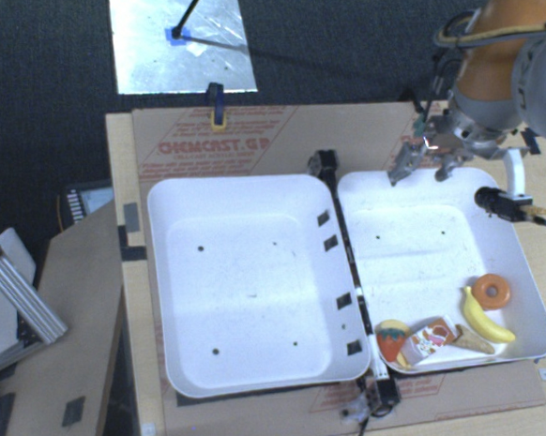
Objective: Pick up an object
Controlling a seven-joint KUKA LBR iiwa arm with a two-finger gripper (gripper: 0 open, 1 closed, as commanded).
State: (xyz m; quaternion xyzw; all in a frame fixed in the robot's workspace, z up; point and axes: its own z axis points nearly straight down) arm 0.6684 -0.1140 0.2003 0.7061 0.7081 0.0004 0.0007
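White plastic fills most of my feed: two shallow bins side by side on a brown cardboard sheet (248, 134) printed with red lettering. My gripper (422, 165) hangs over the far rim of the right bin (416, 239), at the end of the grey arm (501, 72) with its orange band. I see its two fingers spread apart with nothing between them, so I read it as open and empty.

All the objects lie well away from the gripper, bunched in the right bin's near corner. A yellow banana (484, 318) lies on a slant toward the camera from the gripper, with an orange ring-shaped piece (491, 289) just beside its upper end. Nearer the divider sits a red and orange rounded item (392, 339), touching a small red and white packet (429, 338), and a brown wedge-like piece (473, 342) lies between that packet and the banana. What these last few are I cannot tell exactly.

The left bin (250, 280), across the black-clipped seam from the gripper, shows bare floor with a few small dark holes.

Beyond the gripper the backdrop is dark cloth, with a shiny metal plate (184, 41) lying on it. Off to the far left I see a tan bench edge and an aluminium frame rail (10, 285).
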